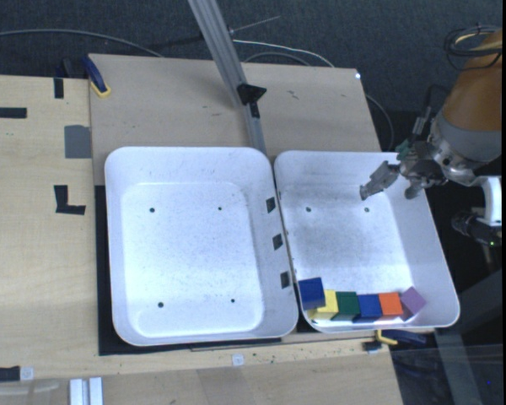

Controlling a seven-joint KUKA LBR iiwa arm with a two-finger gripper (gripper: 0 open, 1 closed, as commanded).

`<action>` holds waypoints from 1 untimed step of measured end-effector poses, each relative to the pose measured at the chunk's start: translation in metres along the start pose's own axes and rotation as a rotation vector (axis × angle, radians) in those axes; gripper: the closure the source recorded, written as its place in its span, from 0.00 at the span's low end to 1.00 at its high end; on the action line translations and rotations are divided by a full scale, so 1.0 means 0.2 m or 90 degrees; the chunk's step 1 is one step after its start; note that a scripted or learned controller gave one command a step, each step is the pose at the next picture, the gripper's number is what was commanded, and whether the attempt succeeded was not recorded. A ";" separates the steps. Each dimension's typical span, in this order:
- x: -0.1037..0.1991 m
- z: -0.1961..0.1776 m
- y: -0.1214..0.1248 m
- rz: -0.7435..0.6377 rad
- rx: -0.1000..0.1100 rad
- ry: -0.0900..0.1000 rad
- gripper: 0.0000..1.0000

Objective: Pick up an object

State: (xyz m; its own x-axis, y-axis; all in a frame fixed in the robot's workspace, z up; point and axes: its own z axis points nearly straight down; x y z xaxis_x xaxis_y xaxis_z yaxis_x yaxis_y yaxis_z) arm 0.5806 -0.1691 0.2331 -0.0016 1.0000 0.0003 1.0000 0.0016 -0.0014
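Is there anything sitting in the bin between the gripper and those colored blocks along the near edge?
Nothing visible does. The gripper hangs over the far right part of the right bin, and only bare white floor lies between it and the colored blocks lined up against the near wall.

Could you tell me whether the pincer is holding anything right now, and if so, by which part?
Nothing is held: the pincer hangs open over the right bin's far edge, while the coloured blocks lie along its near wall.

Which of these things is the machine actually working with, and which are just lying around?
For the job:
tool
colored blocks along the right bin's near wall

Just lying about:
left bin
metal bar
cables
black tape marks
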 end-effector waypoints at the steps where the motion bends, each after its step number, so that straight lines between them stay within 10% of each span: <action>1: 0.37 0.30 0.14 -0.004 0.003 0.001 0.00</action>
